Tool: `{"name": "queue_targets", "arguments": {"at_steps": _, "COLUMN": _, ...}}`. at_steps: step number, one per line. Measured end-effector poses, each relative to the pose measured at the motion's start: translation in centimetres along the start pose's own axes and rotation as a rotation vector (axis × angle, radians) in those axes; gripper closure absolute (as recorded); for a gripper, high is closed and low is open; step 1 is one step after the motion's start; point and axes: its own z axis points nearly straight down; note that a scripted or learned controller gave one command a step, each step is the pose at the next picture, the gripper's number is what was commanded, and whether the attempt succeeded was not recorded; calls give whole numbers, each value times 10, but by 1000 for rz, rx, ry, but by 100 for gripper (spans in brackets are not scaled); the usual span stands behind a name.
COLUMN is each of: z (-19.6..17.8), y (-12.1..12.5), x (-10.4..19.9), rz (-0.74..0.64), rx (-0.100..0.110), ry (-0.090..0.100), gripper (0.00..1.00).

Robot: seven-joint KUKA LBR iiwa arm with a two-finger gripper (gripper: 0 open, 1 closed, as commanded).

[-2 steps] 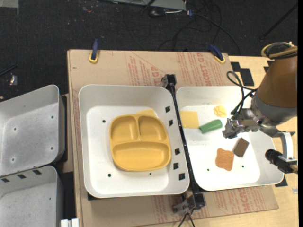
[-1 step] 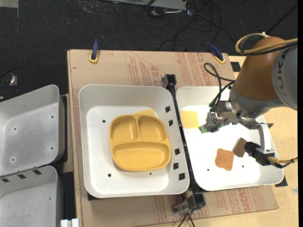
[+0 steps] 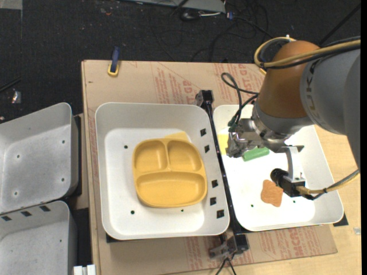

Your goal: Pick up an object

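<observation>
Over the right bin (image 3: pixel 321 213), the gripper (image 3: pixel 239 145) hangs low at the near-left part of the floor, close beside the divider (image 3: pixel 218 153) between the two bins. Its state cannot be told: the wrist and the grey arm (image 3: pixel 321 90) cover it from above, and nothing is seen held.

A green block (image 3: pixel 256 153) lies just beside the gripper, on its side toward the bin's middle, partly under the wrist housing. A yellow item (image 3: pixel 222 138) shows at the gripper's other side, against the bin wall; its shape is too hidden to name. An orange piece (image 3: pixel 272 193) lies further out, toward the bin's front, near a black fitting (image 3: pixel 282 179) on a cable.

Risks noted:
- The block sits off to one side of the gripper, so a closing may pinch an edge and the block may slip out, or be pushed aside.
- The yellow item is tight to the wall; a grasp there may strike the wall or divider.
- The cable trails near the orange piece and may drag it.

Beyond the divider, the left bin (image 3: pixel 112 171) bears a yellow tray (image 3: pixel 169 173), well apart from the gripper.
</observation>
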Motion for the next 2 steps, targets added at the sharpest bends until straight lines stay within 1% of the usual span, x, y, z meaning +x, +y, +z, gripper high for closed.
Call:
{"name": "queue_targets", "arguments": {"at_steps": 1, "z": -7, "y": 3, "x": 62, "rz": -1, "rx": 0, "ry": 1, "gripper": 100}}
{"name": "queue_targets", "arguments": {"at_steps": 2, "z": -23, "y": 19, "x": 107, "rz": 0, "rx": -1, "ry": 1, "gripper": 100}}
